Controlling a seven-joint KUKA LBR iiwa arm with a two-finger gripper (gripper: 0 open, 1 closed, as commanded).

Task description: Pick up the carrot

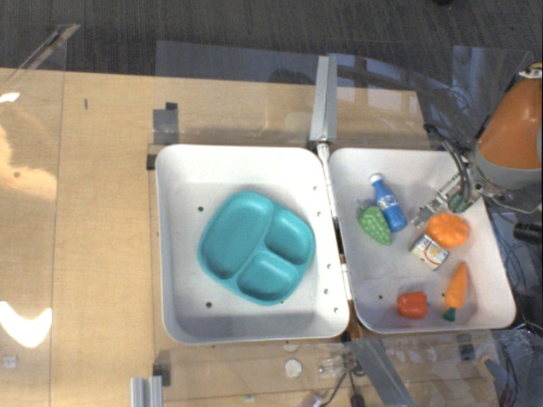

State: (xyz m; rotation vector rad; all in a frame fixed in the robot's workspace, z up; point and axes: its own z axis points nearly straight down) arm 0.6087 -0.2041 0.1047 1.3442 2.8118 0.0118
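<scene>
The carrot (456, 287) is a small orange cone with a green stem end. It lies near the front right corner of the right bin (365, 308), pointing toward the back. My gripper (439, 205) hangs over the back right part of that bin, just above a round orange fruit (448, 229). It is well behind the carrot and apart from it. The arm's orange band (512, 130) rises at the right edge.
A small labelled can (428, 250) sits beside the orange fruit. A red tomato-like piece (413, 304) lies left of the carrot. A blue bottle (388, 203) and a green bumpy item (374, 225) lie near the bin's left side. The left bin (182, 312) holds a teal divided plate (254, 246).
</scene>
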